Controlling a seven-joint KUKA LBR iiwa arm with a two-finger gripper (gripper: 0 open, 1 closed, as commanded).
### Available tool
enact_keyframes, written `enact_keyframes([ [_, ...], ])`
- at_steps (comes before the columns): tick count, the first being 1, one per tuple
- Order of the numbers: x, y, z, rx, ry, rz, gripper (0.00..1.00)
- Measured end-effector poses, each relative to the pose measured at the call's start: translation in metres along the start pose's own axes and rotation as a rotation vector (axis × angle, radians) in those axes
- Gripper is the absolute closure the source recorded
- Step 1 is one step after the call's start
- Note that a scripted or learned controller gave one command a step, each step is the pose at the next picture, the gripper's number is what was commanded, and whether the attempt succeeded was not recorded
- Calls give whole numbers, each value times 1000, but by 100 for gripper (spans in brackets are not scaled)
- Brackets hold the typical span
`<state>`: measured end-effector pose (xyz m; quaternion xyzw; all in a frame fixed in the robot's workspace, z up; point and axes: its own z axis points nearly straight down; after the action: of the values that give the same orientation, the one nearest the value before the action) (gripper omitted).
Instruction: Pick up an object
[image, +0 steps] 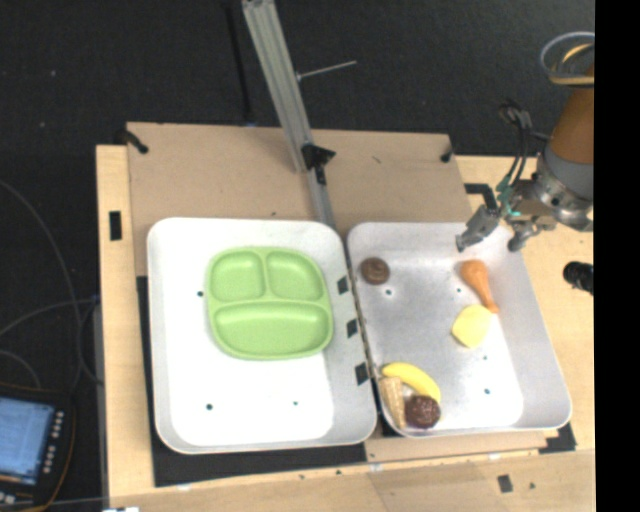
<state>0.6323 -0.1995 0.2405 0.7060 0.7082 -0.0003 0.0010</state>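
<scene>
Pincer (497, 232) hangs spread wide w/ nothing between its fingers, over the right bin's (420, 250) 1 o'clock corner; nearest target, the orange carrot (480, 283), lies just off it toward 7 o'clock, yellow lemon-ish piece (473, 326) below that. Risk: carrot is tapered & tilted, so a straight drop w/o lining up across it could squirt it out, or a finger could clip the bin wall. Banana (411, 378) & dark round thing (422, 411) at 6 o'clock touch, so prob. a messier grab.

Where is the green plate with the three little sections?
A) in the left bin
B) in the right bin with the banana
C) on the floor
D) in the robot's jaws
A: the green divided plate lies flat in the left bin, while the banana is in the right bin.
</scene>
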Motion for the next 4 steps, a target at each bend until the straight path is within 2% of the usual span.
enact_keyframes([
  [1, 0, 0, 0, 0, -1, -1, 0],
  [2, 4, -9, 55, 5, 1, 3, 0],
  [4, 1, -9, 142, 4, 0, 6, 0],
])
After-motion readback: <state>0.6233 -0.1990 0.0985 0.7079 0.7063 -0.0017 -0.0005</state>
